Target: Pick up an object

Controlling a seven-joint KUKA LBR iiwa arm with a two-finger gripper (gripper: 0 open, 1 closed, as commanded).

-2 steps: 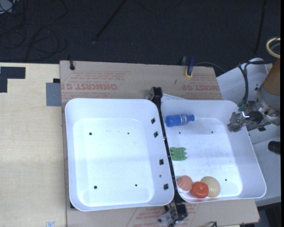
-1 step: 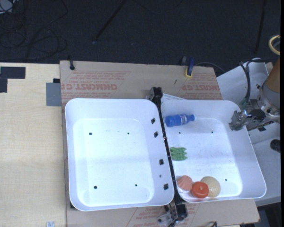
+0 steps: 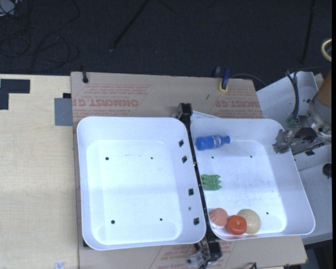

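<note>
Hand over right bin rim.

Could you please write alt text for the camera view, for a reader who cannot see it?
The tool hangs at the right bin's far right rim. That bin holds a blue bottle, a green item and three round pieces; the left bin sits beside it.

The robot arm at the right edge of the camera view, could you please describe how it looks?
A small grey and black metal pincer sits at the end of a pale grey arm body, with a dark cable arching above it. An orange-brown band shows higher up at the frame edge.
</note>
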